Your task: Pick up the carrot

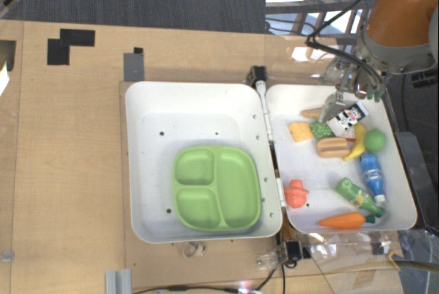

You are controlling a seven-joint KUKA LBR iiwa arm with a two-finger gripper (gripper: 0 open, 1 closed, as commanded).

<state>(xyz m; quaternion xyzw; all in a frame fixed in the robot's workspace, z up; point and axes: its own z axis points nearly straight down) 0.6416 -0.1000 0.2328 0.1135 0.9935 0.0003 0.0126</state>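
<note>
— Two white bins side by side on the desk, and the carrot is in the right bin, down at the front edge, lying on its side with the green top pointing right.

— What's near it?

— Just behind it a green bottle lies at a slant, its far end close to a blue bottle. Off to the left there's a red piece near the bin's left wall. The carrot itself lies free; nothing is gripping it.

— And the left bin?

— A green plate with three compartments, sitting toward the front.

— Go on, further back on the right.

— A little bread roll, a banana and a green ball bunched together. Left of the roll, a yellow block with something leafy and green beside it. A white carton with black and red marks sits just behind them.

— Where's the hand?

— The hand hangs over the far part of the right bin, above that carton, well apart from the carrot. The arm comes in from the right, orange band on top. Whether the hand is spread or closed, I cannot tell from here.
</note>
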